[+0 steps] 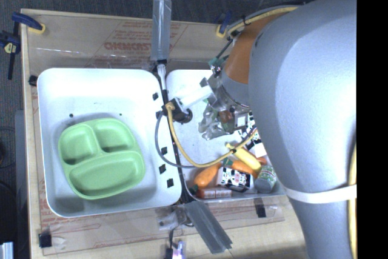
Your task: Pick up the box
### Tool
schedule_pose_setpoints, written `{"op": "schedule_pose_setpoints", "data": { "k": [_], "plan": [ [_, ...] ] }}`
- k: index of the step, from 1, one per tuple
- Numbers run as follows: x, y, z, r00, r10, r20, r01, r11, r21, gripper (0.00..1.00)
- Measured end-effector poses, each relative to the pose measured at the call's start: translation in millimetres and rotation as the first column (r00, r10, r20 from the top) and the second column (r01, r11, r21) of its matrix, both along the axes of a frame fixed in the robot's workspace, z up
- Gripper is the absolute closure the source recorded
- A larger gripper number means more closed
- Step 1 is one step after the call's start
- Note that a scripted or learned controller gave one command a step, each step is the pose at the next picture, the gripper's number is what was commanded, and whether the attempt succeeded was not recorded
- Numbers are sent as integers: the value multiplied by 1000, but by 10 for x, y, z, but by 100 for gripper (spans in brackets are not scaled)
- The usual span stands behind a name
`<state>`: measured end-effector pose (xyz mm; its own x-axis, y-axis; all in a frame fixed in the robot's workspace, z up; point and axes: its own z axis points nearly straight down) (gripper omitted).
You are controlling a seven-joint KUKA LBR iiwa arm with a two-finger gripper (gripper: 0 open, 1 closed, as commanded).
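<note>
— Box (235, 178), that black-and-white one? It's at the near end of the right bin (193, 80), wedged among an orange thing (207, 176) and other clutter.

— And the jaws (217, 121)?

— Hanging over the bin's middle, far side of the pile. Can't tell if they're open; the arm (303, 100) blocks my view. Nothing visibly held.

— The green tray (102, 158)?

— Alone in the left bin (91, 85), out of the way.

The two bins (51, 85) are white. A light green plate (101, 158) with three parts lies in the left bin. The arm (309, 100) is grey with an orange band (240, 60). In the right bin lie an orange carrot (206, 176) and a black-and-white box (234, 178). The bench (109, 33) is tan with red writing.
</note>
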<state>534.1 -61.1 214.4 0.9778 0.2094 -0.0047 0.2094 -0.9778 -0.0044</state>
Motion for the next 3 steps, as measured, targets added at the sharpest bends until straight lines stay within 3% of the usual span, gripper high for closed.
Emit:
{"op": "schedule_pose_setpoints", "data": {
  "k": [1, 2, 3],
  "plan": [
    [-582, -396, -61, 1000, -3, 0, 3, 1000, -1, 100],
    [136, -643, 369, 1000, -1, 1, 1, 1000, 1, 100],
    [134, -643, 365, 1000, -1, -1, 1, 1000, 1, 0]
  ]
}}
